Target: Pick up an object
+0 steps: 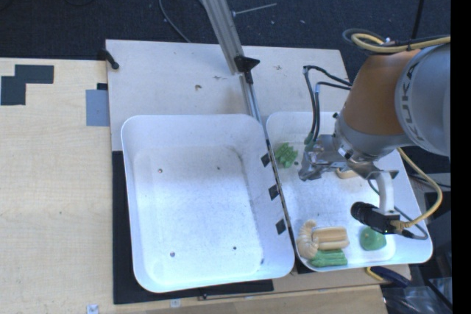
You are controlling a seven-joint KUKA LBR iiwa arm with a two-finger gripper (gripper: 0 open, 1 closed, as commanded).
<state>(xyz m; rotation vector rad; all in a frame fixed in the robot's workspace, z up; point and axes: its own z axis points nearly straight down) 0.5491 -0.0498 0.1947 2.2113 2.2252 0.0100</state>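
My gripper (312, 167) is low in the right bin (335, 217), under the grey and orange wrist. A small green leafy toy (285, 154) lies just left of it, near the divider between the bins. At the bin's front lie a tan hot-dog toy (327, 237), a pale curved piece (305, 239) and a green ridged piece (328, 258). A round green object (372, 239) rests at the front right. A tan piece (346, 173) peeks out under the wrist.
The left bin (147, 151) stands beside the right one, with black clips (274, 191) along the shared rim. A slanted aluminium post (224, 26) rises behind the bins. A black cable fitting (374, 217) hangs from the arm over the right bin.
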